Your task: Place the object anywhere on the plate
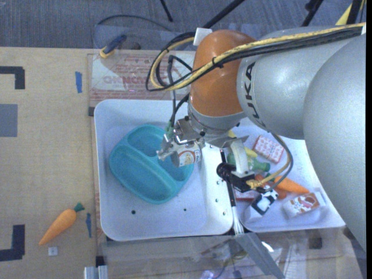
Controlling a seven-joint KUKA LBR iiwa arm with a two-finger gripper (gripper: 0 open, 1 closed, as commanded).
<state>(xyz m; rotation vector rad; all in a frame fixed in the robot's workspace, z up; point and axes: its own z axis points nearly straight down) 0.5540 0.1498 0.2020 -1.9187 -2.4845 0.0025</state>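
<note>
A blue two-compartment plate [145,167] lies in the left white bin [116,214]. My gripper [179,151] hangs over the plate's right edge, under the orange wrist band. It is shut on a small can with a white and red label [188,157], which sits between the metal fingers [165,151] just above the plate's rim. The wrist hides the upper part of the can.
The right bin [325,217] holds a pink checkered packet [268,147], a green and yellow toy [251,157], an orange carrot [289,185], a white and red packet [303,204] and a black and white piece [265,203]. Another toy carrot [58,225] lies on the bench at left.
</note>
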